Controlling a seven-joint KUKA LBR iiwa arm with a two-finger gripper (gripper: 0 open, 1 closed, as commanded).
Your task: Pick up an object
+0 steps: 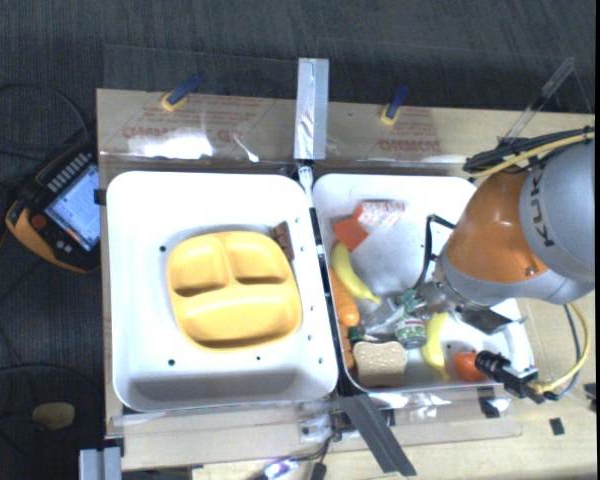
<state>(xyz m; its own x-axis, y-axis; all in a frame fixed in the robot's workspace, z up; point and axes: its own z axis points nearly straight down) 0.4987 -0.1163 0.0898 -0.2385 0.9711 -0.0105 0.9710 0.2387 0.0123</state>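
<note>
The arm comes in from the right and bends down over the right bin, its jaws low among the clutter there; how far they stand apart I cannot tell, since the wrist and the heap blur together, and nothing can be seen held between them. Just left of the jaws lies a yellow banana, curving up and away, with an orange carrot-like piece beyond it against the bin's left wall. Below and to the left of the jaws sits a tan sponge-like block, close by. Just right of the jaws is a second yellow piece, and further right and lower a small red-orange object. Above and left of the jaws, toward the bin's far end, lie an orange-red block and a clear packet with a red printed label; its writing is too small to read. Well to the left of the jaws, in the left bin, rests a yellow divided tray. On the grey arm the letters "KU" show, the rest cut off. The tabletop shows behind the bins
</note>
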